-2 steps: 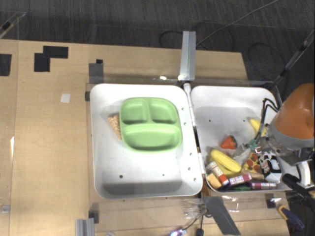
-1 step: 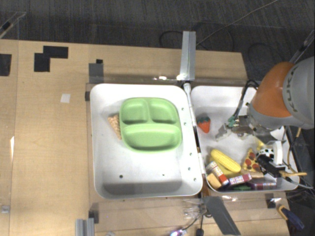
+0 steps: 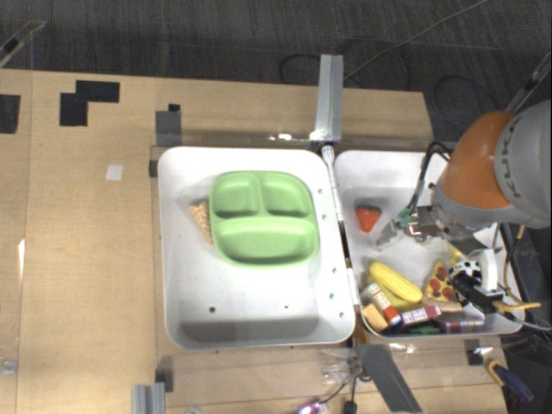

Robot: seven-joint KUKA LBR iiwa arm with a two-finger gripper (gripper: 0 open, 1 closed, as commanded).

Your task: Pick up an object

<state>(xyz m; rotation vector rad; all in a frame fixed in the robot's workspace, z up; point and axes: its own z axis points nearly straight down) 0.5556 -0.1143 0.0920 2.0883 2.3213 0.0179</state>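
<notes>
Strawberry, red (green top), right bin

Left bin: a green divided plastic plate takes up its upper middle; the white floor below it lies open.
Right bin: an orange-red strawberry toy stands apart; a yellow corn cob and small clutter crowd the lower edge.

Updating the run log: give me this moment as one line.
arm: over right bin | gripper: low, beside strawberry | holding: nothing seen | corn: untouched | left bin: green tray
</notes>
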